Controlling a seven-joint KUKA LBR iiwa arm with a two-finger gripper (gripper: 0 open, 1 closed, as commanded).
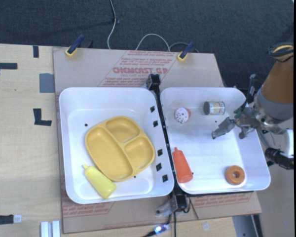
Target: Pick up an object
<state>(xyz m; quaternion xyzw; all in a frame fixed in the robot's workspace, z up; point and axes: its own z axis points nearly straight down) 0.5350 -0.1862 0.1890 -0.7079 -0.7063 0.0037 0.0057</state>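
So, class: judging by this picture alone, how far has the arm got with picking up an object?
Done: the gripper has reached over the right bin. In hand: nothing visible between its fingers. Left: the jar, ball, orange bottle and donut all lie in that bin, so closing on one and lifting remain.

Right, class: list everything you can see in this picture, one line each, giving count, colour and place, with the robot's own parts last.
Bins: two, white, side by side on the bench.
Divided plate: one, yellow, left bin.
Squeeze bottle: one, yellow, left bin, near corner.
Bottle: one, orange-red, right bin, by the divider.
Ball: one, white with red dots, right bin.
Small jar: one, lying on its side, right bin.
Doughnut: one, brown, right bin, near corner.
Clamps: two, yellow and blue, far edge of the board.
Arm: one, grey with orange band, right.
Gripper: one, dark, over the right bin.
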